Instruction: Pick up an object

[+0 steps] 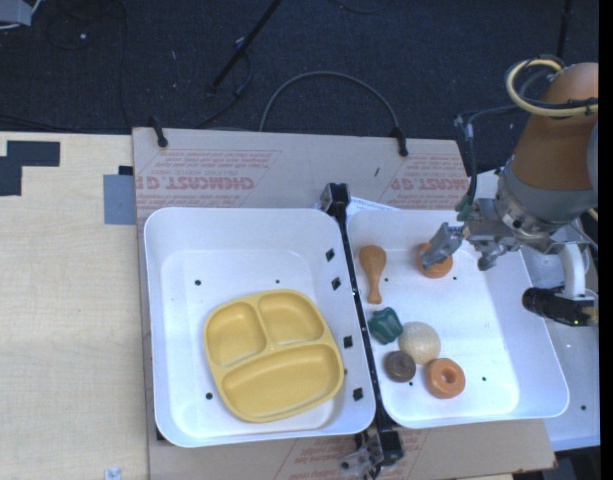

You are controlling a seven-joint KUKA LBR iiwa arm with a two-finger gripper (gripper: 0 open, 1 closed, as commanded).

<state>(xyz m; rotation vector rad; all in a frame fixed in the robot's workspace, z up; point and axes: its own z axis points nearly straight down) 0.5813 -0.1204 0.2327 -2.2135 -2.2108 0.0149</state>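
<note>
Now the end effector hangs over the right bin, fingers spread, one beside a small orange object; nothing is grasped. Elsewhere, a yellow tray lies in the left bin.

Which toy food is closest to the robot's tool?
The small orange piece at the right bin's far side, right by the tool. The doughnut, drumstick and others lie farther off.

A yellow sectioned plate is lying flat in the left white bin, toward its near right corner. Black clips are joining that bin's right wall to the neighbouring bin. Printed cardboard is showing beyond it.
</note>
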